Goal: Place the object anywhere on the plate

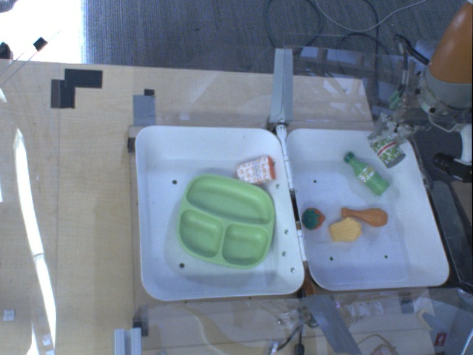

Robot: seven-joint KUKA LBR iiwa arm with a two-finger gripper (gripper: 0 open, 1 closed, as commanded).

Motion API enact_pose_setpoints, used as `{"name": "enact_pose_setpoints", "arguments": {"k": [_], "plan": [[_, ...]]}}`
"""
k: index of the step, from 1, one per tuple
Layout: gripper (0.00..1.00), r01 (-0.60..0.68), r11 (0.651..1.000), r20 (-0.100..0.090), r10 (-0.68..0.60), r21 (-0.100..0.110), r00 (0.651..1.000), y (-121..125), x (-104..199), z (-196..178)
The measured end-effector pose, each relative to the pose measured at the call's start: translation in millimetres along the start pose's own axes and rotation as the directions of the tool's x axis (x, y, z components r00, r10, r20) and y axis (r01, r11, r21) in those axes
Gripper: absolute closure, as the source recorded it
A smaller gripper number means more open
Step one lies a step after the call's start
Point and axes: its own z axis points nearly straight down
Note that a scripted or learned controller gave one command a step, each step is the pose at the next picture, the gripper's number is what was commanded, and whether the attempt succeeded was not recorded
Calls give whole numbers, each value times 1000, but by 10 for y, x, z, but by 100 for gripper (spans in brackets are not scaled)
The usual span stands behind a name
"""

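While the green divided plate (225,221) lies bare in the left bin (151,220), the task looks to be at its carrying step. This plate is smooth moulded plastic with three rounded compartments. Just beyond its far edge, apart from it, a small printed carton (256,170) lies on its side. In the right bin (399,261) rest a round green and red toy fruit (313,218), a yellow lumpy food piece (345,231), a tan drumstick (366,216) and a glossy green bottle (366,173). At that bin's far right corner the gripper (388,143) seems clamped on a small can with a patterned label (389,151), hanging tilted between its fingers. Next, I judge, comes a long leftward carry over the divider
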Motion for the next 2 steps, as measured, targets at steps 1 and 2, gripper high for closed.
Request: {"name": "enact_pose_setpoints", "arguments": {"k": [1,2], "plan": [[100,113,994,-2,-113,1,994,48,902,-5],[100,205,979,-3,-205,2,979,-111,1625,326]]}}
